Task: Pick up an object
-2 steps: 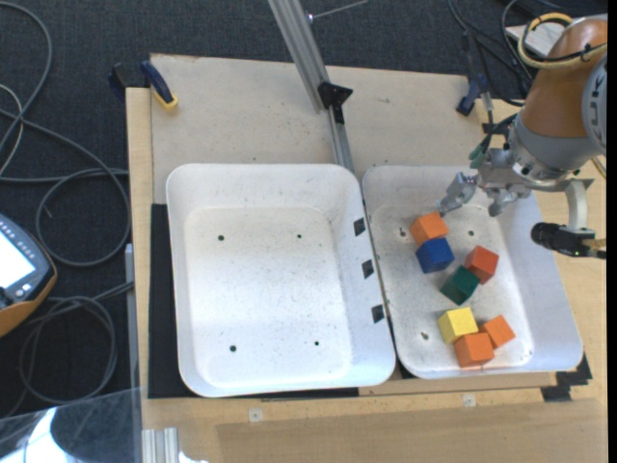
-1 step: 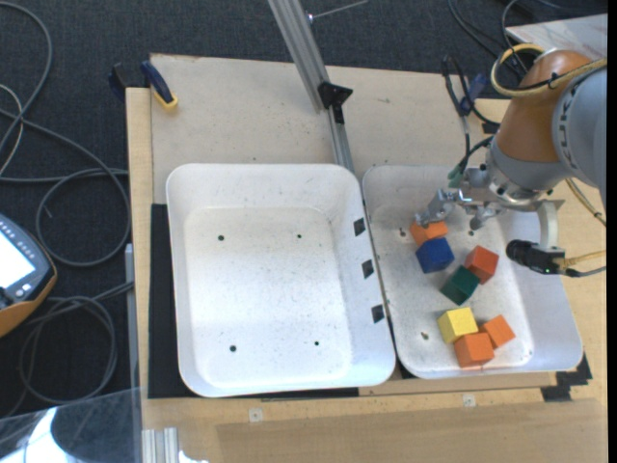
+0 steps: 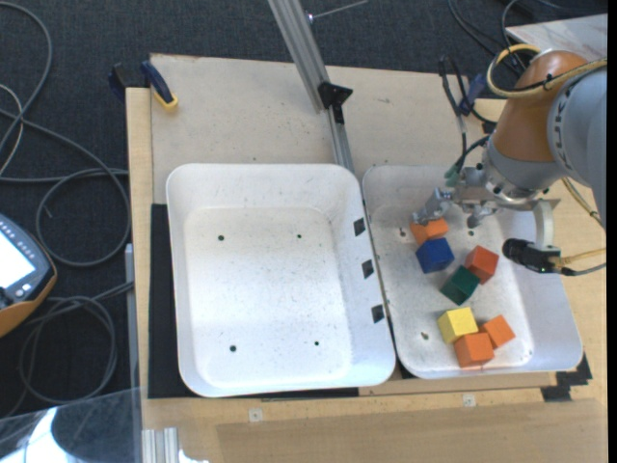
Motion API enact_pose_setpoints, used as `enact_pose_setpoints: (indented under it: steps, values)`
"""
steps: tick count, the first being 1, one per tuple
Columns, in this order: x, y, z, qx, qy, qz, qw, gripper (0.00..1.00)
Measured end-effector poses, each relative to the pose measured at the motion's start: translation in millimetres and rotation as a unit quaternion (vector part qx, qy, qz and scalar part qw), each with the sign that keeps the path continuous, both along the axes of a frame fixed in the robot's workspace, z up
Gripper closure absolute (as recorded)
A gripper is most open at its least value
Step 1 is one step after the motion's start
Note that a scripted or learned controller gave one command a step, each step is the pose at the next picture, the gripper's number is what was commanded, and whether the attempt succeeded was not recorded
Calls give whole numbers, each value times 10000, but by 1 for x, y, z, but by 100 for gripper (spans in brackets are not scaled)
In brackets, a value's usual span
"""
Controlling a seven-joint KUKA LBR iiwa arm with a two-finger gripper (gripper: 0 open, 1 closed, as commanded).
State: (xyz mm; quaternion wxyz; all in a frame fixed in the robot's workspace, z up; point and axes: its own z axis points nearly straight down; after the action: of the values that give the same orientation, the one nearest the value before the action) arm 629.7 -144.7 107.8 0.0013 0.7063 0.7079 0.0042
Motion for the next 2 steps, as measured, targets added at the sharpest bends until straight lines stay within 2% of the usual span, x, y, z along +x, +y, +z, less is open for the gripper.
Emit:
enact_pose_setpoints:
  steps: [1,2]
  values:
    - [3,-1,15,-19,-53,-2,10000,100]
    - [13,-7,74,-31,-3,-6,10000,100]
